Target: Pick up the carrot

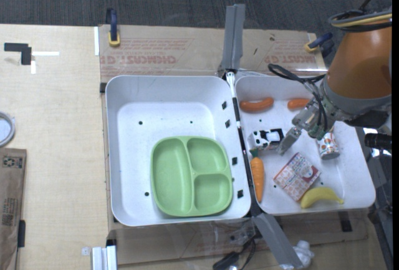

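Note:
The carrot, orange with a green top, lies lengthwise along the left wall of the right bin. My gripper hangs over the middle of that bin, up and to the right of the carrot and apart from it. Its fingers point down-left, spread a little, with nothing between them.
In the right bin lie a sausage, a second orange piece, a black-and-white toy, a small can, a red-white packet and a banana. The left bin holds a green divided plate.

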`<state>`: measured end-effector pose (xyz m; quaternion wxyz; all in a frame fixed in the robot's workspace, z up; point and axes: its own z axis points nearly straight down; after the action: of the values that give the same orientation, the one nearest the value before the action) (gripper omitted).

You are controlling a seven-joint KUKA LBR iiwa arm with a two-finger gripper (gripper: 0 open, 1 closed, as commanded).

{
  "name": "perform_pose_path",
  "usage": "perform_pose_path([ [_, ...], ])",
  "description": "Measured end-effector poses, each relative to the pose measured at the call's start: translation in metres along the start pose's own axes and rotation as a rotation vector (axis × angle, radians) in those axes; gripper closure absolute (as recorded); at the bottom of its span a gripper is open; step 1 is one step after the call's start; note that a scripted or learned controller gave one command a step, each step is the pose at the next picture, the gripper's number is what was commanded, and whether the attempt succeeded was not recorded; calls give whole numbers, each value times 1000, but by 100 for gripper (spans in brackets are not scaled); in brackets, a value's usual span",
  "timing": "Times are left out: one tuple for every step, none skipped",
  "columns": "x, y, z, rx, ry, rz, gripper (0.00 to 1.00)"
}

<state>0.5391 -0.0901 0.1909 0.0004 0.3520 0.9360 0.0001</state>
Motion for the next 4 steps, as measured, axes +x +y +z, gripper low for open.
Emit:
perform_pose_path([
  [-2, 4, -41, 0, -1, 157, 0],
  [81, -1, 0, 3, 3, 134, 0],
  [62, 3, 1, 3, 1, 462, 0],
  [98, 44, 1, 4, 2, 324, 0],
])
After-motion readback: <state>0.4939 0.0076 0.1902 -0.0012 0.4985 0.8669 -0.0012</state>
